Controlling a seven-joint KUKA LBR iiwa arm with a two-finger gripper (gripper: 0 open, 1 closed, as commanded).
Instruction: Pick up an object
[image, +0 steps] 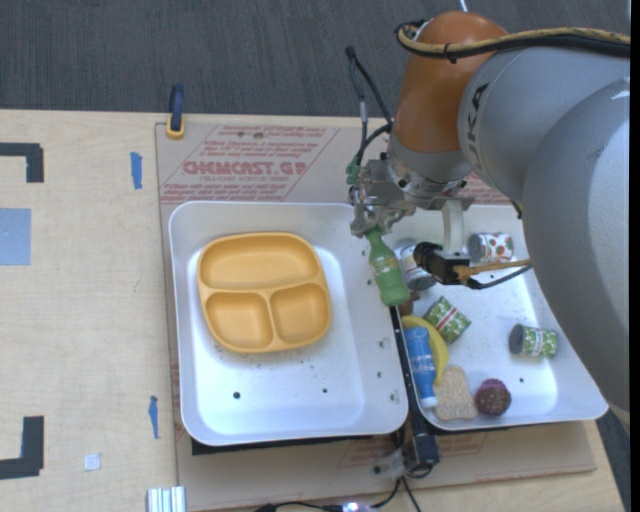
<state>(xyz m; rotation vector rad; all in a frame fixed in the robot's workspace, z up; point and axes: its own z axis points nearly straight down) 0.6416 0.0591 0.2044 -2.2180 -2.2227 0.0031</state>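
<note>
My gripper (374, 222) hangs over the seam between the two white bins, at their far end. It is shut on the neck of a green bottle (388, 275), which dangles below it, tilted down and to the right. The bottle's lower end is over the left rim of the right bin (570, 400). The fingers themselves are mostly hidden by the wrist hardware.
A yellow divided plate (265, 290) lies in the left bin (290, 410). The right bin holds a banana (434, 332), a blue tube (420, 362), a beige cracker (455, 393), a dark red ball (493, 397) and small cans (535, 342) (449, 319) (493, 245).
</note>
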